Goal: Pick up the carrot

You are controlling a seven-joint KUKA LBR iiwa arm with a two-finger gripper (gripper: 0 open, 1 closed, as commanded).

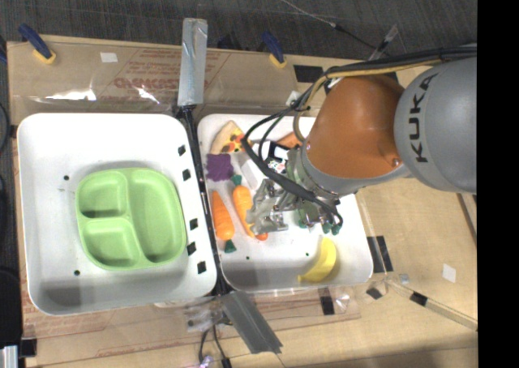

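Dark grey carpet lies behind a brown counter (422, 277) that carries two shallow white bins side by side. On the left, the big white bin (49, 164) holds a light green plastic plate with three parts (130, 216). On the right, the other white bin (280, 277) holds the toy food.

From the right a thick grey robot arm with an orange band (365, 135) reaches in over the right bin and bends down into it. It hides much of the bin's middle. Its metal gripper (268, 212) hangs low, close to the bin floor.

Two long orange toys lie near the left wall of this bin. The bigger one is the long orange carrot with a green end (222, 216). It lies left of the gripper, with a gap between them, and its long side runs up and down the picture along the bin wall. A shorter orange carrot-like piece (242, 198) lies between it and the gripper, just beside the gripper. I think the gripper has to move left to reach the long carrot.

Smaller things lie around: a purple toy (218, 166) above the carrot, a pizza slice toy (227, 138) at the top, and a yellow banana (323, 263) at the bottom right.

Whether the gripper is spread or pressed together, I cannot tell.
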